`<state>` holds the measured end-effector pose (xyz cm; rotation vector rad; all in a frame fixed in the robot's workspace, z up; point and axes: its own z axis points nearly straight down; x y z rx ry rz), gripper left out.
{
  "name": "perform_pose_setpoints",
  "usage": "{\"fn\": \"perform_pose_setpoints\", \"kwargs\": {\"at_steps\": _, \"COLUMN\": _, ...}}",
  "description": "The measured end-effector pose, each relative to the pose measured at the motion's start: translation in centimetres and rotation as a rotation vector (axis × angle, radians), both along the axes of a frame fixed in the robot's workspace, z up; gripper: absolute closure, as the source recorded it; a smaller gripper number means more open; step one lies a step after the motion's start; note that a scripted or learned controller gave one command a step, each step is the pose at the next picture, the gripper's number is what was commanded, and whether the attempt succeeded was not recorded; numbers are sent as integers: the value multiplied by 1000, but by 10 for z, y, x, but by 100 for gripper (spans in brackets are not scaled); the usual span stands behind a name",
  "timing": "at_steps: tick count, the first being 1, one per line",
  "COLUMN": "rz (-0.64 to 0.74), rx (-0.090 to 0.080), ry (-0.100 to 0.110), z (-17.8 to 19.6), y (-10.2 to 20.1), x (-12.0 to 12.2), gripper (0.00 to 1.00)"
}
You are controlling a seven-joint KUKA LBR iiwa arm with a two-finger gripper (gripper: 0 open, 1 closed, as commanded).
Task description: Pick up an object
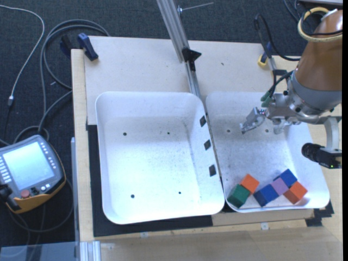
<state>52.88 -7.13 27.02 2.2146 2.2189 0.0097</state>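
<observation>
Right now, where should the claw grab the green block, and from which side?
Take the green block from above, across its near and far faces. Its left side lies close to the right bin's wall and an orange block crowds its upper right corner.

One camera, fixed high above the bench (141,69), looks down at a slant, far enough back to take in both bins whole. The left bin (109,145) fills the middle, the right bin (228,105) sits toward the right edge. The bench's far edge runs near the top, its near edge along the bottom. Dark floor (32,64) with cables shows on the left. The arm (321,53) enters from the right.
</observation>
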Motion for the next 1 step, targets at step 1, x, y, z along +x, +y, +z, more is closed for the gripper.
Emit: {"fn": "perform_pose_setpoints", "kwargs": {"at_steps": 1, "rz": -7, "rx": -4, "ry": 4, "z": 19, "y": -74, "x": 16, "gripper": 0}}
